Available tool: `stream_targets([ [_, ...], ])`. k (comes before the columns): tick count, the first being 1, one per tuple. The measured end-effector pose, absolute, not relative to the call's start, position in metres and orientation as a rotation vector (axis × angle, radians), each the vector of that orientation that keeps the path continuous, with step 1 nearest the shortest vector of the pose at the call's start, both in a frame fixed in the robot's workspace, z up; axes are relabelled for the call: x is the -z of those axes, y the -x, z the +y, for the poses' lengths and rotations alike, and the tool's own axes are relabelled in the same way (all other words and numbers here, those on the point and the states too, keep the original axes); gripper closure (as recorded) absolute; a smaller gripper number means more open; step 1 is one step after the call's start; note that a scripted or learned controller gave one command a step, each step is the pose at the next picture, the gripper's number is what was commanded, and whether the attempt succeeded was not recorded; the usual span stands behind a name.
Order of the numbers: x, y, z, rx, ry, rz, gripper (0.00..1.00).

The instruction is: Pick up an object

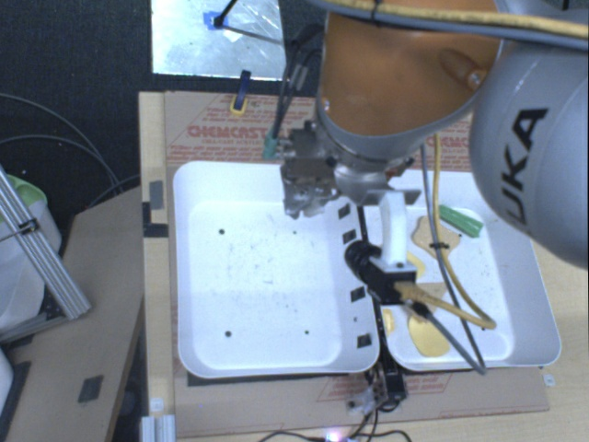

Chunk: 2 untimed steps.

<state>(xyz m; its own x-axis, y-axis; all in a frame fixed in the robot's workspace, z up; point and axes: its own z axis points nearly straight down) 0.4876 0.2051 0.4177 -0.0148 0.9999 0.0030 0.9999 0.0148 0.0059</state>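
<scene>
Your metal two-finger hand (pixel 304 194) hangs over the left shallow white plastic bin (pixel 198 247), far from the small green block (pixel 460 219) and flat yellow pieces (pixel 429 335) in the right bin (pixel 529 316), so descending here likely grabs nothing.

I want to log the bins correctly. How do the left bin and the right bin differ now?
The left bin shows a bare floor with small dark specks; the right bin holds a green object and yellow pieces. The left bin is in open view; the arm hides part of the right bin. Both are shallow and white.
</scene>
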Motion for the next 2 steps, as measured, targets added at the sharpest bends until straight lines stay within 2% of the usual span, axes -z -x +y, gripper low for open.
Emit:
stream_targets([
  [1,-0.361,-0.487,0.097,0.006,-2.232,2.21,1.0],
  [2,-0.487,-0.507,0.053,-0.02,-2.216,2.21,1.0],
])
